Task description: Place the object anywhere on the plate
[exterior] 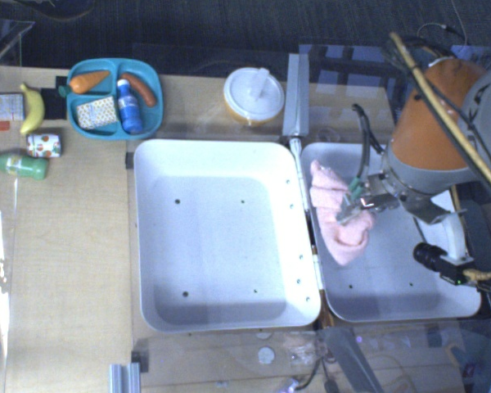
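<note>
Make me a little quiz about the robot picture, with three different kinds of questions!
1. True or false: the pink cloth lies in the left bin.
2. What is the gripper right over? A) banana B) pink cloth C) white lid
3. What colour is the divided tray holding toy food?

Key
1. False, it lies in the right bin.
2. B
3. Blue

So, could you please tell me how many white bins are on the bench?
2: the left bin beside the right bin, which holds a pink cloth under the gripper.
</note>
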Tool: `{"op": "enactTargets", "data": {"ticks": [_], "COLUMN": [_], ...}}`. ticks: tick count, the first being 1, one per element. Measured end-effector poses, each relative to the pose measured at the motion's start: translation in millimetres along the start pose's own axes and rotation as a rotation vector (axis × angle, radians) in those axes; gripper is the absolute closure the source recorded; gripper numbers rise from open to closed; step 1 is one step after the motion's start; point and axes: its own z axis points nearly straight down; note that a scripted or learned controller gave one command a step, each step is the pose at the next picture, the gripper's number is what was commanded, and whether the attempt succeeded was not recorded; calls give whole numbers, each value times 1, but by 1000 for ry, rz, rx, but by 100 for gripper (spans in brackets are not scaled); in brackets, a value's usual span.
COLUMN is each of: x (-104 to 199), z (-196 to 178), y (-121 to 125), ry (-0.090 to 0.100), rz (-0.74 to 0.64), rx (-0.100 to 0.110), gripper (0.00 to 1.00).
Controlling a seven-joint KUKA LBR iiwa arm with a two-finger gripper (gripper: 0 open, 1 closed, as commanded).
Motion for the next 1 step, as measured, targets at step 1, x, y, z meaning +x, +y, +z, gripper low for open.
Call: {"op": "enactTargets", "data": {"ticks": [1], "x": [47], "z": [-6], "y": [19], "ry": [0], "rz": [-403], "rx": [1], "gripper": [100]}}
